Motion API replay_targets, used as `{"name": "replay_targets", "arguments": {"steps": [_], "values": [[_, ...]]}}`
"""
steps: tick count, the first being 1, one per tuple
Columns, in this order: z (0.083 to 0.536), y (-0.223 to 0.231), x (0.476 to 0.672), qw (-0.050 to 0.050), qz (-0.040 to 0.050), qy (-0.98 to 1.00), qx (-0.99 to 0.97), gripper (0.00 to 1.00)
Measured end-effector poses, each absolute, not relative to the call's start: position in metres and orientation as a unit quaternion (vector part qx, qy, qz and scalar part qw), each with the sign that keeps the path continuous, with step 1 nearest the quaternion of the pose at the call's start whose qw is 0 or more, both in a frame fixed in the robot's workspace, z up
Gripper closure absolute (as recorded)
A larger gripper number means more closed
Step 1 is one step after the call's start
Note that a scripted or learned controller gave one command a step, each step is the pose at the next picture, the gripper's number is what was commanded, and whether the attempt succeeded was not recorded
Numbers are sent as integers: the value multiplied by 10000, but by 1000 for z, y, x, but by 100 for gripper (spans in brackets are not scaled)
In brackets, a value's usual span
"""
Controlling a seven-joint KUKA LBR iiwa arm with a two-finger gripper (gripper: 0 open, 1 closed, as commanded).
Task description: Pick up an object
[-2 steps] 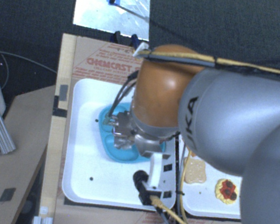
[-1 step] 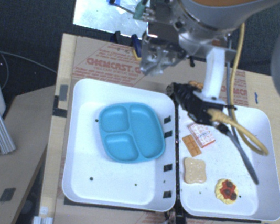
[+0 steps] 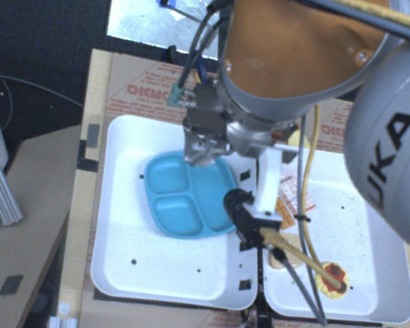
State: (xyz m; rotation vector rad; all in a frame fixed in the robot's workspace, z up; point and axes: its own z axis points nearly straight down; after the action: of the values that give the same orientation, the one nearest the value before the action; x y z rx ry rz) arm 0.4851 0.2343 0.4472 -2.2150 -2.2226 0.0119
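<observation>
Landmark: I place everything relative to the blue divided plate [image 3: 188,197].

Near bin edge: the left bin [image 3: 117,246] shows bare white floor on the near side of the plate.

Right bin: a small yellow-and-red object [image 3: 334,281] lies well apart from the plate, toward the near right in the right bin [image 3: 383,259].

Task's thing: the plate lies flat in the left bin, its long axis running diagonally from near left to far right.

Claw: the claw [image 3: 205,154] sits at the plate's far rim; I cannot tell its state.

Key relation: I judge the plate extends toward me from the claw, so a rim grasp seems likeliest.

Far: cardboard on the surface [image 3: 144,83] lies beyond the plate.
</observation>
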Motion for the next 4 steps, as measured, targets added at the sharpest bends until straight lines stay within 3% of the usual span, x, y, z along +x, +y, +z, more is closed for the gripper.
{"name": "replay_targets", "arguments": {"steps": [1,2,3,4], "values": [[452,234,486,-1,-6,-7093,-7049,0],[392,232,622,-14,5,-7060,-7082,0],[409,234,618,-13,-27,-7090,-7052,100],[269,233,668,17,45,-7066,-7076,100]]}}
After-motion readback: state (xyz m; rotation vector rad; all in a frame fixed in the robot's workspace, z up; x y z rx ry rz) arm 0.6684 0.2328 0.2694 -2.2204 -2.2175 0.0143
